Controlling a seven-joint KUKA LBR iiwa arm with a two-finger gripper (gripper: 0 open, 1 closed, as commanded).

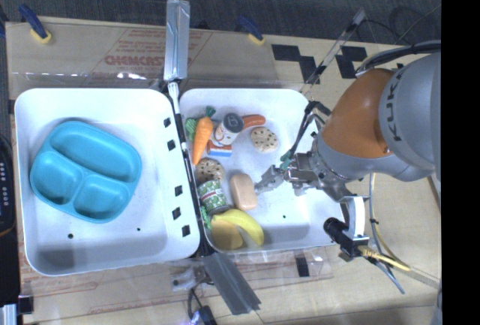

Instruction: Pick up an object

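end effector [271, 179] hangs low inside the right white plastic bin [296, 230], just right of the tan oblong bread-like toy [241, 191]; whether it is spread or pressed together i cannot tell, and nothing visibly sits in it. a good grasp likely means centring over that toy.

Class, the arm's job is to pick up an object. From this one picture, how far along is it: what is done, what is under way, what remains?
Done: the arm has reached into the right bin. Under way: the pincer sits low beside the tan bread-like piece, nothing visibly between its fingers. Left: the grasp and the lift. Carrot, banana and cookie all lie in the bin; the blue tray rests in the left bin.
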